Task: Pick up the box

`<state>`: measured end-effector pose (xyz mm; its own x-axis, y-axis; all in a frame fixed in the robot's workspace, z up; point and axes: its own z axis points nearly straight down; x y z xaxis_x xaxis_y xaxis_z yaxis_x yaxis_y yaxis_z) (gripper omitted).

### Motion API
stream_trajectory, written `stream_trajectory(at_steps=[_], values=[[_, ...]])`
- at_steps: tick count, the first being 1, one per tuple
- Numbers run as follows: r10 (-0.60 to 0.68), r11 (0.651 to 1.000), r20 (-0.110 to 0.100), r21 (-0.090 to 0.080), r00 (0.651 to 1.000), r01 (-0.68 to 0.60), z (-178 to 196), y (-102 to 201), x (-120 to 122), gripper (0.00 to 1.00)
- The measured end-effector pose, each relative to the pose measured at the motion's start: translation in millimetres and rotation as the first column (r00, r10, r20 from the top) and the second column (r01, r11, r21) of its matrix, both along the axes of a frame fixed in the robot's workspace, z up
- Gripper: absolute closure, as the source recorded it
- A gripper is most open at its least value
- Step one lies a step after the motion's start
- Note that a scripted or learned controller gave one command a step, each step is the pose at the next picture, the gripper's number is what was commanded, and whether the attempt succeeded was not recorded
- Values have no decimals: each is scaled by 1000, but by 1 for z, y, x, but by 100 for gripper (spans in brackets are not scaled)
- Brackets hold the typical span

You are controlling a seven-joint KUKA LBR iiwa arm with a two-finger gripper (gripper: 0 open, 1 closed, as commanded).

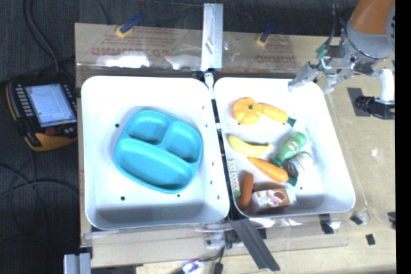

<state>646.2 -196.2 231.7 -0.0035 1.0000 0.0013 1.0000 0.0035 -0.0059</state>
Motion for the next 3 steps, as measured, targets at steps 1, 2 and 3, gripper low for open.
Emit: stream_trajectory(at_steps=[1, 2, 3], values=[[302, 953, 2, -3, 953, -302, 98, -29, -56, 0], [380, 925, 4, -3, 925, -380, 201, -28, -144, 0], [333, 943, 3, 0, 943, -333, 180, -27, -137, 0]])
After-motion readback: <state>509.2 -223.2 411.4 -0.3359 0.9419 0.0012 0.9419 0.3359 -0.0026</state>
